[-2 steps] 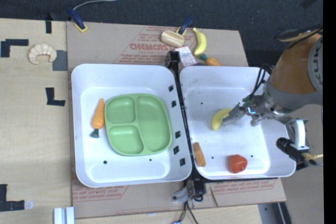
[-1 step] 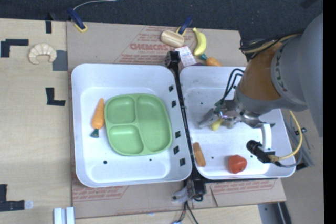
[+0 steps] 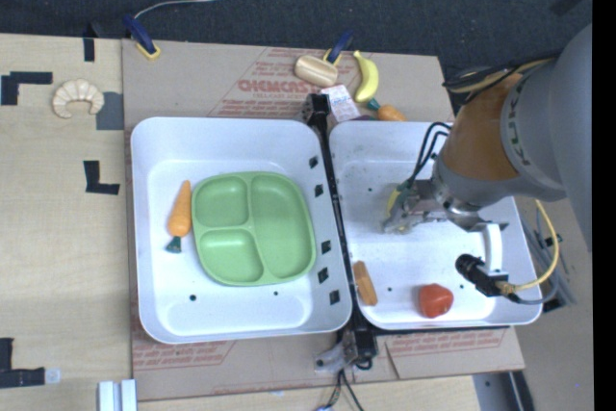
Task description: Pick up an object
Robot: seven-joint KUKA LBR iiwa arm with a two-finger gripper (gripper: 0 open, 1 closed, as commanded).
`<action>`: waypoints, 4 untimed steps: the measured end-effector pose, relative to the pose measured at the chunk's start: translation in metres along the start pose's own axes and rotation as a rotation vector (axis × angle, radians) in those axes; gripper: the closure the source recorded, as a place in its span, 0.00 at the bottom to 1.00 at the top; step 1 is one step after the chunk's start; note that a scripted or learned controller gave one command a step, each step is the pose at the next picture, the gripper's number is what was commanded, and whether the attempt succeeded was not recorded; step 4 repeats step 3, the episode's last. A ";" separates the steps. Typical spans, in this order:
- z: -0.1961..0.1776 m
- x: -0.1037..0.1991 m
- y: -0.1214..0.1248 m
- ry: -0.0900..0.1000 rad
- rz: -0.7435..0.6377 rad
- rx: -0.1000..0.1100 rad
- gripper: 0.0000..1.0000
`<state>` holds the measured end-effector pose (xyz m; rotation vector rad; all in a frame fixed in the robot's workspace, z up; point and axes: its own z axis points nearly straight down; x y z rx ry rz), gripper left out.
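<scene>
Pincer [image 3: 399, 212] low in the right bin [image 3: 385, 144], centre-right of frame.
Reaching step; grip state unclear; next, probably close and lift.

Wooden bench [image 3: 58, 245] under a cardboard sheet [image 3: 241, 82], two white bins [image 3: 154, 207] side by side, croissant [image 3: 77, 97], bread roll [image 3: 316, 69], banana [image 3: 366, 76] beyond the bins
</scene>
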<state>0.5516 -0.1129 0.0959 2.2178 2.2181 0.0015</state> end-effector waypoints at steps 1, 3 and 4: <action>0.000 0.000 0.000 0.000 0.000 0.000 0.00; -0.089 0.075 0.005 0.004 -0.002 0.005 1.00; -0.089 0.075 0.005 0.004 -0.002 0.005 1.00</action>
